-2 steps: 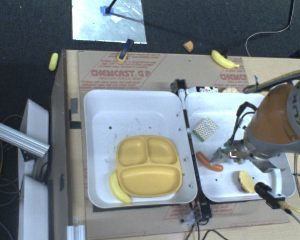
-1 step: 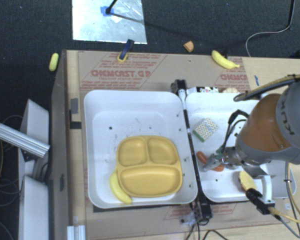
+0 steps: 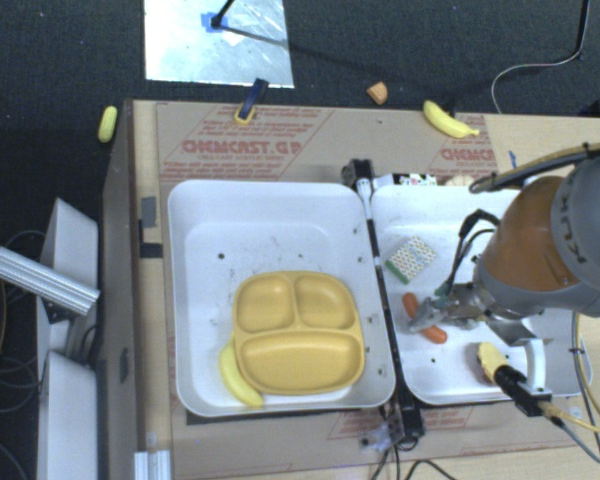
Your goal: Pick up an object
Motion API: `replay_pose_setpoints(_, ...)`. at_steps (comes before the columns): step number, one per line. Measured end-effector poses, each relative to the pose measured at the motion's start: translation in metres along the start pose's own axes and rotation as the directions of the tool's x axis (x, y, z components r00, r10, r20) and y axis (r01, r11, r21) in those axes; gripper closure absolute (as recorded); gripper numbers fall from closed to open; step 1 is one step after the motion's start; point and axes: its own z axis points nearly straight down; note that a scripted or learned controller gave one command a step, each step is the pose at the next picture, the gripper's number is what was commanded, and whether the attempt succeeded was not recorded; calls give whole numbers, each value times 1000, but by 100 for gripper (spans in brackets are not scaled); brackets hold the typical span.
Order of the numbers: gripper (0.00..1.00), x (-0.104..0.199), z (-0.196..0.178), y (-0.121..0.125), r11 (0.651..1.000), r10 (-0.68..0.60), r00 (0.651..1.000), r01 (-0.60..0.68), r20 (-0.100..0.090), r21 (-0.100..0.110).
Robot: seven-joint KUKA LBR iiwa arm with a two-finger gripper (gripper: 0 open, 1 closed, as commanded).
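In the right bin (image 3: 450,213), my gripper (image 3: 428,315) hangs low on the grey arm with its orange band (image 3: 530,243). It sits between two small orange-red pieces, one (image 3: 410,302) just to its left and one (image 3: 436,335) just below it. Whether it touches either cannot be made out. A green-and-white checkered block (image 3: 412,257) lies further back in the same bin. Close to the bin's front edge rests a small yellow piece (image 3: 489,358).
The left bin (image 3: 210,218) holds a yellow divided plate (image 3: 298,330) with a yellow banana (image 3: 236,379) along its left front side. Outside the bins, another banana (image 3: 448,120) and an orange chunk (image 3: 378,92) lie at the back.
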Motion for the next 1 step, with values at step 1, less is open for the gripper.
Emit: replay_pose_setpoints(1,100,0,-10,1,1000,-1,1000,1,0,-2)
